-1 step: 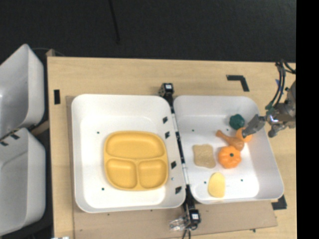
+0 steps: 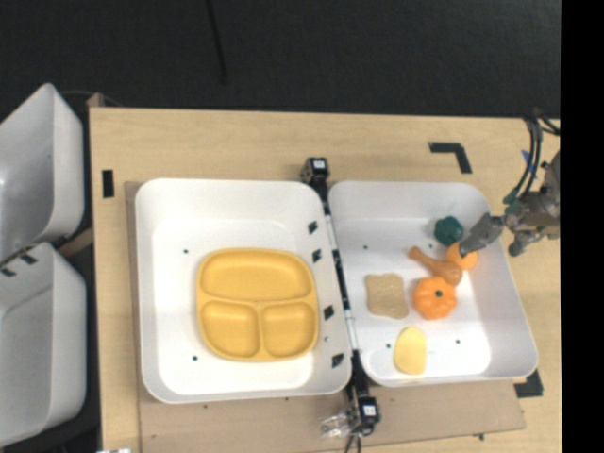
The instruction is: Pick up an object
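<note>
The right bin holds several toy foods: a dark green piece, an orange carrot-like piece, an orange pumpkin, a tan bread slice and a pale yellow oval. My gripper reaches in from the right over the bin's right rim, just right of the green piece and the carrot's thick end. Its fingers are spread open and nothing sits between them. The left fingertip is close to the carrot's end.
The left bin holds a yellow divided plate. Black clips line the wall between the two bins. White rounded objects sit off the bench's left edge.
</note>
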Robot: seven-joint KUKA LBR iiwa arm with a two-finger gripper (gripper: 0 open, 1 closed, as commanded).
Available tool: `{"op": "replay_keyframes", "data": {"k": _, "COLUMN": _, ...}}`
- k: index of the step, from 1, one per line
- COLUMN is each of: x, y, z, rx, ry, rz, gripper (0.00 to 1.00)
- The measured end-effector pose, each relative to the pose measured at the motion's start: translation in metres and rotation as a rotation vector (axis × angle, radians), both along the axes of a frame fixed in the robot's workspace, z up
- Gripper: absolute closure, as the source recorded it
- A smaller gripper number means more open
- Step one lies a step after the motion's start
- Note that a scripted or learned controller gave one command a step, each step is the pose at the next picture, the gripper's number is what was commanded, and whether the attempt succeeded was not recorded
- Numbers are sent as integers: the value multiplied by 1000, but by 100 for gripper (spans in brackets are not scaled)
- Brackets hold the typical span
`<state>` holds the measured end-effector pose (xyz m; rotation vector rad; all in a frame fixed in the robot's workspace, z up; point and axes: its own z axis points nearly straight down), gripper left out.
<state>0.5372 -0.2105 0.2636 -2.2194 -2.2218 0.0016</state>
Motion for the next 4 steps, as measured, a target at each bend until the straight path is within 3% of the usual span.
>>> {"op": "replay_keyframes", "data": {"k": 2, "x": -2, "y": -10, "z": -91, "rx": 0, "ry": 5, "rz": -2, "gripper": 0}}
{"op": "replay_keyframes", "data": {"k": 3, "x": 2, "y": -11, "z": -150, "rx": 4, "ry": -5, "rz": -2, "gripper": 0}}
{"op": "replay_keyframes", "data": {"k": 4, "x": 5, "y": -15, "z": -136, "rx": -7, "ry": -18, "rz": -4, "gripper": 100}}
